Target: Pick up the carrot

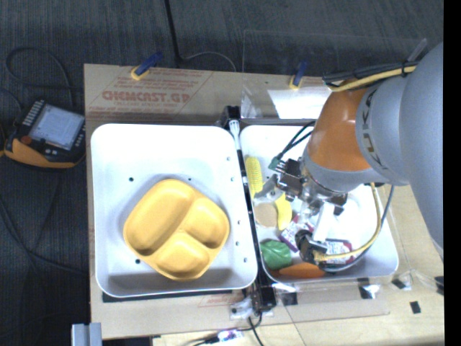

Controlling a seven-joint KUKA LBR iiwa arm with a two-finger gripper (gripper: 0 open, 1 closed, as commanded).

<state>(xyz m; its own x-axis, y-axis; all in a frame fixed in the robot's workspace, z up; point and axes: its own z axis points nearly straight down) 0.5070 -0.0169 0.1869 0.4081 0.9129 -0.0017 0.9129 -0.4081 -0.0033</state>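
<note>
Here, carrot (301, 270) — beside green vegetable (274, 252), under gripper (307, 242).

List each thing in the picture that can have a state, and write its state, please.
carrot: lying at the near edge of the right bin, not lifted
green vegetable: lying in the right bin, touching the carrot
corn cob: lying along the right bin's left wall
yellow tray: resting in the left bin, nothing in it
claw: low in the right bin, above the carrot
</note>
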